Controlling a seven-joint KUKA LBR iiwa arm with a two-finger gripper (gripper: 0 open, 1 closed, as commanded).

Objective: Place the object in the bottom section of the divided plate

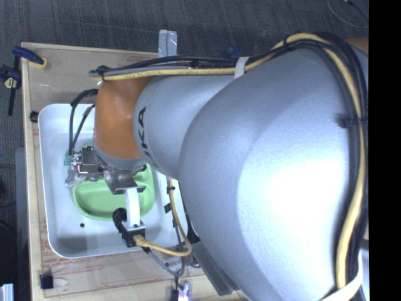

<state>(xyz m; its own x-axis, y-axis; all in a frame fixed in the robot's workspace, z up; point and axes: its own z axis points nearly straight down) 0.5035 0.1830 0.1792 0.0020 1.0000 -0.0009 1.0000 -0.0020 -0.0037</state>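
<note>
A light green plate (94,204) lies in the left white bin (51,143). Only its front-left part shows below the wrist. My gripper (80,167) hangs over the plate's upper left edge, under the orange band (116,121) of the arm. The metal gripper body hides whatever lies beneath it. The grey arm (263,168) covers the rest of the plate and everything to its right.
The wooden bench (37,74) frames the bin, with blue clamps (28,55) at its top left corner. A yellow cable (164,251) and a black fitting (128,227) dangle from the wrist over the bin's lower right. Bare bin floor (62,231) shows left of and below the plate.
</note>
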